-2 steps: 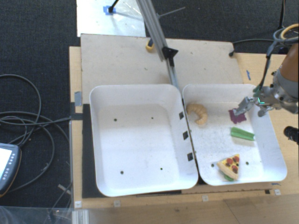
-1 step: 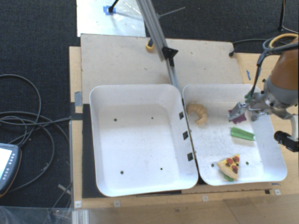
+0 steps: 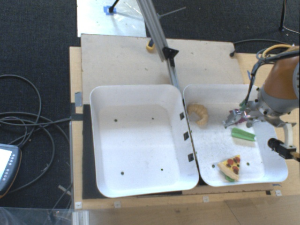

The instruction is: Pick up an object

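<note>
In the right bin lie a tan croissant near its left wall, a green pea pod toward the right, and a pizza slice near the front. My gripper hangs over the bin's upper right part, just above and left of the pea pod. Its metal fingers point left, toward the croissant, and nothing shows between them.
The left bin stands beside the right one, with black clips along their shared wall. A slanted metal pole crosses the back of the bench. Cables and a tablet lie on the floor to the left.
</note>
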